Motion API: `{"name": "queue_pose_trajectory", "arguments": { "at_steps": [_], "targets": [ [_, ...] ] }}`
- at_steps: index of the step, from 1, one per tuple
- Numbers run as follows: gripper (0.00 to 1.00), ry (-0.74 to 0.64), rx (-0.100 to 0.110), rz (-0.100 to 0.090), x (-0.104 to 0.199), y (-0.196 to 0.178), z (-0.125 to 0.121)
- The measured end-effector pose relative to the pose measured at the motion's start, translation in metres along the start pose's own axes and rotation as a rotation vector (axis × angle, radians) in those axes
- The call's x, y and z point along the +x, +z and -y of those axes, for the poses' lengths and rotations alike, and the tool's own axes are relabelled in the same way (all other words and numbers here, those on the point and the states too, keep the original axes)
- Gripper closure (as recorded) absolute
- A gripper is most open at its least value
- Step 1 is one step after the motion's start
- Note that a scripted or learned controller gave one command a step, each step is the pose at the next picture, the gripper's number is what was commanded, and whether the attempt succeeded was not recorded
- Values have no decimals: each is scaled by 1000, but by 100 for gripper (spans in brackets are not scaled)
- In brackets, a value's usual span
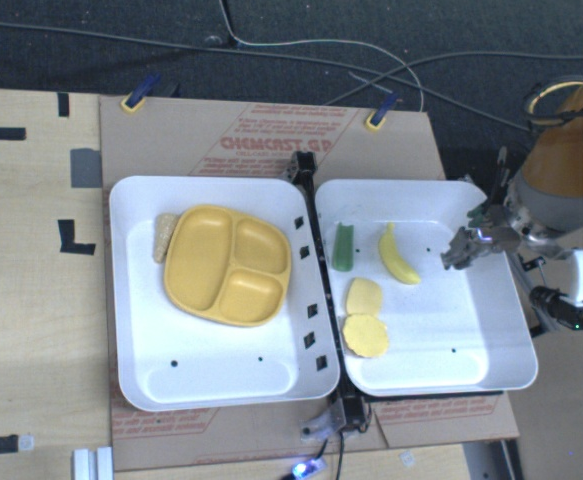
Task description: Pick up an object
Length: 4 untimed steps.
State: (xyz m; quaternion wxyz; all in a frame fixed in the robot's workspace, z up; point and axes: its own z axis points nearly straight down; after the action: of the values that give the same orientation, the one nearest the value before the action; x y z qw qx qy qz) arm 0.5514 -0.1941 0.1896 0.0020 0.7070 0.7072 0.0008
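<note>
In the right bin lie a yellow banana, a green pickle-shaped piece, a pale yellow slice and a round yellow slice. My gripper hangs over the right part of that bin, to the right of the banana and apart from it. Nothing shows between its fingers. The arm's grey wrist and orange band rise at the right edge.
The left bin holds a yellow divided plate with a tan sponge-like piece tucked under its left rim. Black clips line the seam between the bins. Cables run across the dark floor behind the cardboard.
</note>
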Motion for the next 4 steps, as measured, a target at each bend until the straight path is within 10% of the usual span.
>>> {"name": "queue_pose_trajectory", "arguments": {
  "at_steps": [1, 4],
  "targets": [
    [100, -1, 0, 0, -7, -45, 0],
    [100, -7, 4, -3, 152, -50, -2]
  ]
}}
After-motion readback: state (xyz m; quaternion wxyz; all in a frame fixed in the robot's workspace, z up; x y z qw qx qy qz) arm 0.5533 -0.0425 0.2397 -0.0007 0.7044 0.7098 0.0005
